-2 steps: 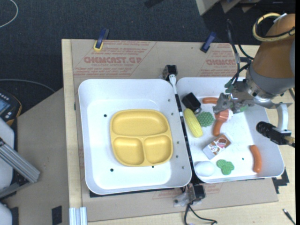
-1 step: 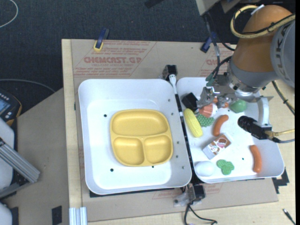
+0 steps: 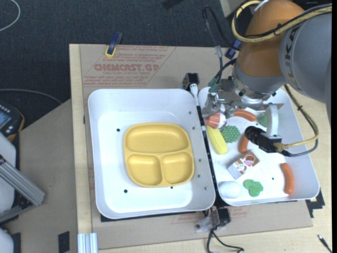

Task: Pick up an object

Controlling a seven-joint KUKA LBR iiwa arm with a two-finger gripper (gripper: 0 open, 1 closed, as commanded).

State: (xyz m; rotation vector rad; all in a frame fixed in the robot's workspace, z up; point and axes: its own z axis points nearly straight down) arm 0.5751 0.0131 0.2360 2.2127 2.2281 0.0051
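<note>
Nearest the camera: white egg point(image 3: 229, 188) and green broccoli piece point(image 3: 254, 187) at the right bin's point(image 3: 308, 186) front edge, toy sausage point(image 3: 287, 177) beside them. Left bin point(image 3: 102, 157) holds a yellow divided tray point(image 3: 158, 153). Nothing looks lifted yet; the pick is still to do. Arm point(image 3: 274, 41) comes in from the right, wrist pointing down over the right bin's back-left corner, gripper point(image 3: 217, 109) low just above a red-white toy point(image 3: 215, 121) by the corn cob point(image 3: 217, 140). Can't tell gripper state, the wrist hides it.
</note>
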